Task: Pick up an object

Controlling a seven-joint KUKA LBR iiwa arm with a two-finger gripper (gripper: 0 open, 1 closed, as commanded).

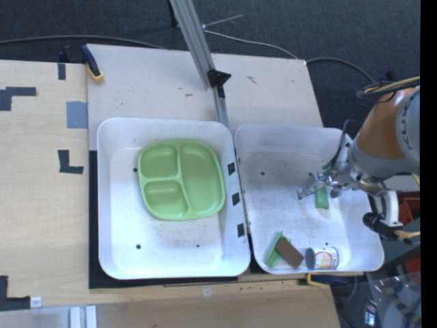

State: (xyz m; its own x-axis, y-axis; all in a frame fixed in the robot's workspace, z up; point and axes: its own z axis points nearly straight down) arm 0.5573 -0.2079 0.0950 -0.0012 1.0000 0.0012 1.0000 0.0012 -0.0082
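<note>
My gripper [315, 185] is low over the right half of the right bin [273, 149]. A small green piece [321, 199] lies directly under it, touching or nearly touching it; I cannot make out whether it is gripped. Along this bin's front wall lie a green block [274, 249], a brown block [289, 254] leaning against it, and a small can [323, 258] on its side. The left bin [116, 203] holds a light-green divided plate [181, 180].
A slanted metal rail [198, 43] runs from the top down to the seam between the bins. A blue-and-yellow tool [92, 63] lies on the bench at the back left. The grey-and-orange arm [382, 139] overhangs the right bin's right wall.
</note>
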